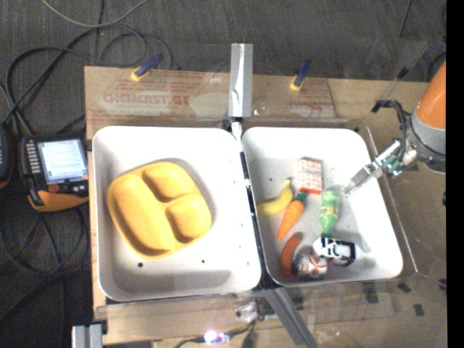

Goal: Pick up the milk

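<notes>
The right bin [377,216] holds the clutter. From its carrot [290,218], the milk [309,175] lies just up and right, a small red-and-white carton near the banana [275,201]. The pincer [355,182] hovers right of the carrot; whether it is released or clenched I cannot tell. Best descend squarely over the carton, clear of the green bottle [330,207].

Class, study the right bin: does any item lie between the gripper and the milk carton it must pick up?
Nothing visible does. The gripper hangs over bare bin floor at the right, and the milk carton lies to its left, with open white floor between. The green bottle sits below that line, the banana beyond the carton.
</notes>
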Robot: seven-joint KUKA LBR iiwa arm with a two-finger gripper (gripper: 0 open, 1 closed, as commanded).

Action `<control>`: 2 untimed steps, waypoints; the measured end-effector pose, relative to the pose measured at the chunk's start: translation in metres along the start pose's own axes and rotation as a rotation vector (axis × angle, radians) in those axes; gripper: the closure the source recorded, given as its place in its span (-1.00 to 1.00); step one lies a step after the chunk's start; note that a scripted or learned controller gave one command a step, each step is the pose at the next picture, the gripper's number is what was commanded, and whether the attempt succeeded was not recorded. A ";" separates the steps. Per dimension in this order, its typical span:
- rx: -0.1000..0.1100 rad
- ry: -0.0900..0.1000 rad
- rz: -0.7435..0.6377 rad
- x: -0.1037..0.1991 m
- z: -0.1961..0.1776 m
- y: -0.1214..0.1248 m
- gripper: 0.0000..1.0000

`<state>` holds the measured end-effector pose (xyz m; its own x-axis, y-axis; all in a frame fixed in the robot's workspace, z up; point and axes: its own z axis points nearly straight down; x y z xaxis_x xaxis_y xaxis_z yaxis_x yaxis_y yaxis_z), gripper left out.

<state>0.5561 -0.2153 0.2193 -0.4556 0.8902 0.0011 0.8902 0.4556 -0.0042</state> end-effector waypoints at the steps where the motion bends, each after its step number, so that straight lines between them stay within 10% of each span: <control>1: 0.000 0.000 0.000 0.000 0.000 0.000 -1.00; 2: -0.006 -0.003 -0.208 0.050 0.126 -0.001 -1.00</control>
<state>0.5319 -0.1712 0.0930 -0.6293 0.7771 -0.0015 0.7771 0.6293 0.0017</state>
